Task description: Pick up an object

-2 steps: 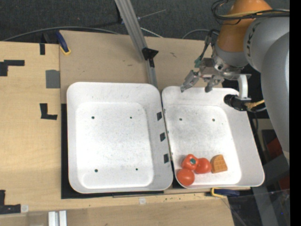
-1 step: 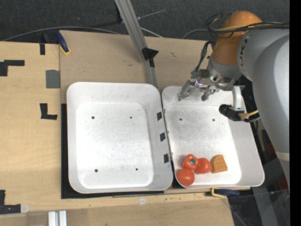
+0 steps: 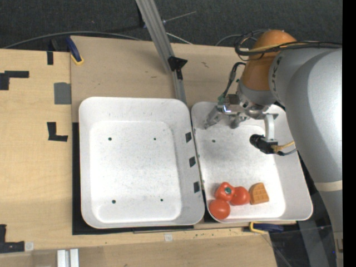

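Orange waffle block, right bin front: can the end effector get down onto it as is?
Probably yes. The orange waffle block lies uncovered, with the red tomatoes beside it; the end effector sits over the same bin's far end.

Matt speckled white plastic bins [image 3: 133,110], pale wooden bench [image 3: 33,166], glossy red tomatoes [image 3: 228,196], brushed metal rail [image 3: 156,26].

Left bin [image 3: 133,107]: white, finely speckled with dark dots.
Right bin [image 3: 245,160]: white, the same speckling.
Tomatoes [image 3: 227,198]: bright red, one with a green stem spot.
Waffle piece [image 3: 258,193]: orange-brown, gridded.
Tabletop [image 3: 33,160]: pale wood with black and grey tape marks.
Arm [image 3: 311,93]: grey, orange band.
Pincer [image 3: 221,118]: silver-grey metal.
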You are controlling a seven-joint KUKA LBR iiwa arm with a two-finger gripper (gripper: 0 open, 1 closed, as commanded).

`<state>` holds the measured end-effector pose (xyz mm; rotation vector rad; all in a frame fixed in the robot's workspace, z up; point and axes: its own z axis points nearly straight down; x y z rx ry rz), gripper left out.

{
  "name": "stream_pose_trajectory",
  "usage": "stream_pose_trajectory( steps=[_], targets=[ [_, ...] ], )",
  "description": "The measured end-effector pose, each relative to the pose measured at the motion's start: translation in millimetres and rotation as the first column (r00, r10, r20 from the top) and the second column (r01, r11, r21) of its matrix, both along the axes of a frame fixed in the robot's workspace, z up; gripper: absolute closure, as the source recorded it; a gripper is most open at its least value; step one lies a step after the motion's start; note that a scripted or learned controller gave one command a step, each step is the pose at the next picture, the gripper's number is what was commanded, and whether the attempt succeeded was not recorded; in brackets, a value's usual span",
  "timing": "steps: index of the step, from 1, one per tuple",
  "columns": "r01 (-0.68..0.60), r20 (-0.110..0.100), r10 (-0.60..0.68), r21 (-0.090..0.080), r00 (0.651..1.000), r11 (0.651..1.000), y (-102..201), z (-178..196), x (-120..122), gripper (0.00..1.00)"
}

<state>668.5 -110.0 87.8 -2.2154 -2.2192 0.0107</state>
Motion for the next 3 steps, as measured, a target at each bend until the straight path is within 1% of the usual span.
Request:
stream_pose_trajectory(
  steps=[1,2,3],
  targets=[
    [-0.001,0.003,0.001,0.0,1.0,1.0,0.8,12.8,1.1,1.0],
    [-0.001,0.013,0.001,0.0,1.0,1.0,7.3,69.3,10.1,1.0],
    [0.0,0.014,0.0,0.0,1.0,1.0,7.9,122.9,11.1,1.0]
  ],
)
